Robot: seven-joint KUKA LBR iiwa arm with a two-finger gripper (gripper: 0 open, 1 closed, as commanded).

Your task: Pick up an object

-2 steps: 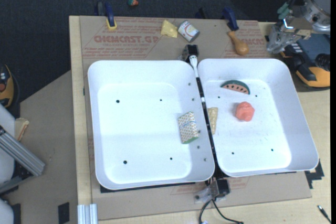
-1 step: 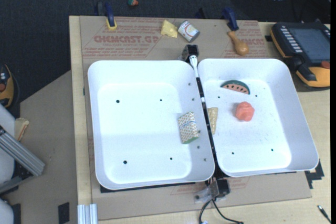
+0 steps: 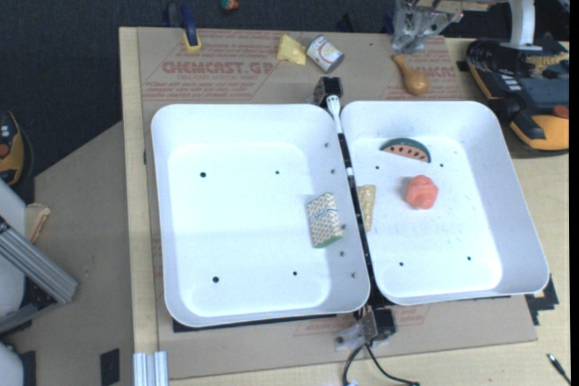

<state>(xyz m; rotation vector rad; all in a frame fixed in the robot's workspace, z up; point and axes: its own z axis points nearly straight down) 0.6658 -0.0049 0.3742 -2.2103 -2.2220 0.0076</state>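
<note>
— What sits in the right bin [image 3: 507, 194]?
— A pink-red lumpy object [image 3: 421, 192] near its middle, a watermelon slice [image 3: 404, 149] toward the far edge, a tan piece [image 3: 365, 205] at its left wall.
— And the left bin [image 3: 181, 194]?
— A patterned packet [image 3: 324, 220] against its right edge.
— The gripper [image 3: 414, 33]?
— Above the bench's far edge beside a brown pear-shaped thing [image 3: 412, 74]; nothing visibly held, open or closed I cannot tell.

Only legible text I can see from here: red print on the brown board [image 3: 226, 68] under the bins, reads roughly "CHEMCAST GP", along its far edge left of centre. More red lettering at the far right of the same board, too broken up to read. I can't make out any other labels or numbers.
</note>
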